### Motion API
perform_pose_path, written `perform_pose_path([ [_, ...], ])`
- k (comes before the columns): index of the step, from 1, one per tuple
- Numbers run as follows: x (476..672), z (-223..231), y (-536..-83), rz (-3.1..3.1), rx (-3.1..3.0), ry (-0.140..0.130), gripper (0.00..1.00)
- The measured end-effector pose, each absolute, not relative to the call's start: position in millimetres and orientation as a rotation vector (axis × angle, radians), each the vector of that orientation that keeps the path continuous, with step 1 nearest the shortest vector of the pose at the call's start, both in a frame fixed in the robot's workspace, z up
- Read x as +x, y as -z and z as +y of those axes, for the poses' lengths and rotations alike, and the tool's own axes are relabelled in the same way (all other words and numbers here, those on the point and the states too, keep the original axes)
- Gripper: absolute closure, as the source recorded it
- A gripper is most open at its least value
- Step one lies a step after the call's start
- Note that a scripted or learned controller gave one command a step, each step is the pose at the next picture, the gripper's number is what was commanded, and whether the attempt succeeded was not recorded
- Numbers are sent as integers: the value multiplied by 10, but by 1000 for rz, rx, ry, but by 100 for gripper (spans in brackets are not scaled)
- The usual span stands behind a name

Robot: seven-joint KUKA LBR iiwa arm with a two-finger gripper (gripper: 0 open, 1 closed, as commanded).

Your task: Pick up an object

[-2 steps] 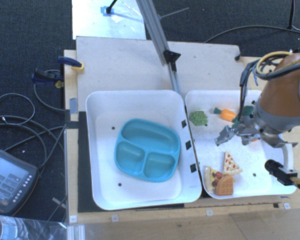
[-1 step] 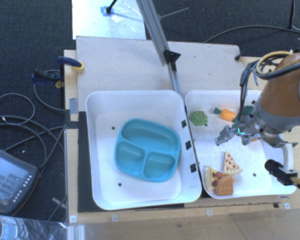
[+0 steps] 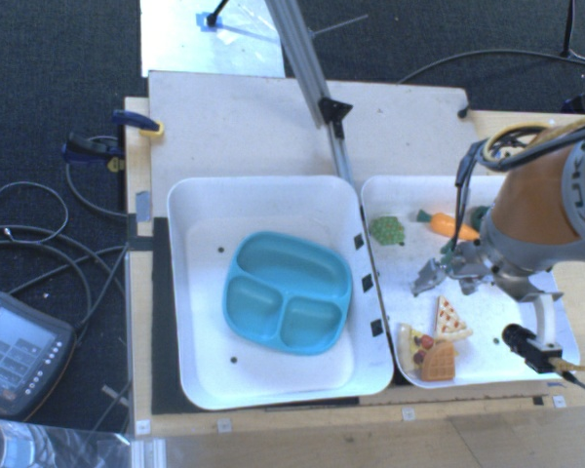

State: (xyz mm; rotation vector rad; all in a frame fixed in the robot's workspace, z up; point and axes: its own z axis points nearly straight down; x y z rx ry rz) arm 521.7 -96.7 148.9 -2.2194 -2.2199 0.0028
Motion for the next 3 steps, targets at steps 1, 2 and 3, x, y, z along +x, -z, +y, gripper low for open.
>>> perform_pose_path([
  [1,5211,-965,-965,-2219,-2219,-3,0],
  [2,5230,-966,-1099,-2222,-2223,3,100],
  [3,5190,-1000,-1554,-2228,-2222,6,100],
])
